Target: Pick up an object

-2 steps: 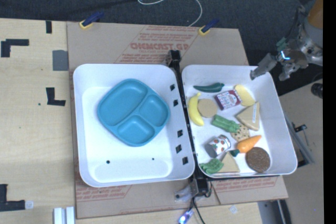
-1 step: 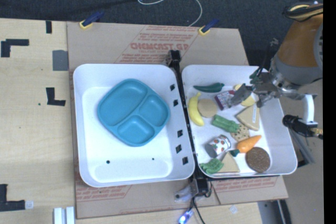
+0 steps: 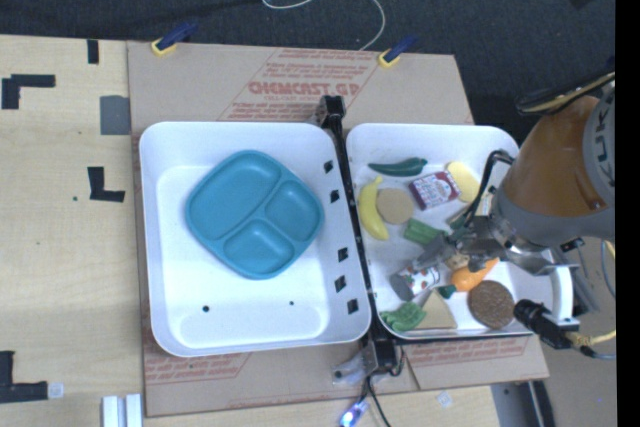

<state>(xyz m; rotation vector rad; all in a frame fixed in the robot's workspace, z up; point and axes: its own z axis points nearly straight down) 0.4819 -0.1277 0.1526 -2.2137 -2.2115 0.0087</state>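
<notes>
Here, reading from the left of the frame, the left bin [image 3: 160, 245] holds a blue divided plate [image 3: 255, 212], while the right bin [image 3: 430, 131] on the counter is crowded: a banana [image 3: 371, 212] along its left side, a green pepper [image 3: 398, 166] at the top, a brown disc [image 3: 490, 304] at lower right. The claw [image 3: 432, 272] sits low in the middle of that pile, pointing toward frame left, with an orange piece [image 3: 470, 274] just beside it on the right. Whether it is clenched or released I cannot tell, and nothing visibly sits in its grip.
</notes>
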